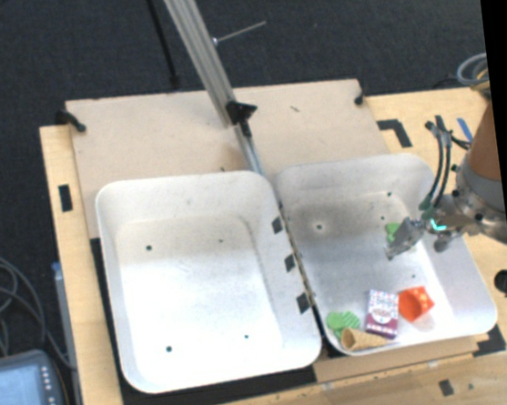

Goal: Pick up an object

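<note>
- Step in hand, as judged: approach; nothing lifted yet.
- Gripper (402, 235) hangs over the right bin (343, 186), near its right wall; whether open or closed, cannot tell.
- Small green piece (391, 228) just beside the gripper tip; held or not, unclear.
- Candidates cluster at the right bin's front edge: orange-red block (414, 303), purple-and-white packet (382, 311), green item (341, 321), tan cone-like piece (362, 337).
- Next move calls for shifting toward the front edge, centring over one object, then descending.
</note>
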Controlling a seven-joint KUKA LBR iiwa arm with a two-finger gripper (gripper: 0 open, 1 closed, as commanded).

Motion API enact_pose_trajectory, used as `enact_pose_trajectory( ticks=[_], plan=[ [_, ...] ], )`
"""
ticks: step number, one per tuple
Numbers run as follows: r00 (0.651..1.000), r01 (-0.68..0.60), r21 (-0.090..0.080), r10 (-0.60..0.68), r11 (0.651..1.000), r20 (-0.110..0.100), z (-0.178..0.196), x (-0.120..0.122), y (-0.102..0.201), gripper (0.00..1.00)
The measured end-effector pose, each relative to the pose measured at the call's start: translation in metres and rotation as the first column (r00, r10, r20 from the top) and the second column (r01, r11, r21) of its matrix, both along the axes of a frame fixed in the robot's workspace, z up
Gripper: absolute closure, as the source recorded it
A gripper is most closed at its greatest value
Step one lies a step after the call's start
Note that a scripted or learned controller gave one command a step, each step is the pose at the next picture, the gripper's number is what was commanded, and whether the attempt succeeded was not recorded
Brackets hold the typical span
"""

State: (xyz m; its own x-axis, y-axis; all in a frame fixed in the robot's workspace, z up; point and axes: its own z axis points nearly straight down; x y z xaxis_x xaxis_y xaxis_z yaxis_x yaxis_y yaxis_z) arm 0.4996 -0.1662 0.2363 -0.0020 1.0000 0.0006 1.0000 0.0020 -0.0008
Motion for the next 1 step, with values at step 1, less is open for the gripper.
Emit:
enact_pose_trajectory(
  ticks=[1],
  plan=[
    [1.0,0.002,-0.001,-0.002,1.0,0.004,0.0018,0.0007,-0.0002,0.0]
  ],
)
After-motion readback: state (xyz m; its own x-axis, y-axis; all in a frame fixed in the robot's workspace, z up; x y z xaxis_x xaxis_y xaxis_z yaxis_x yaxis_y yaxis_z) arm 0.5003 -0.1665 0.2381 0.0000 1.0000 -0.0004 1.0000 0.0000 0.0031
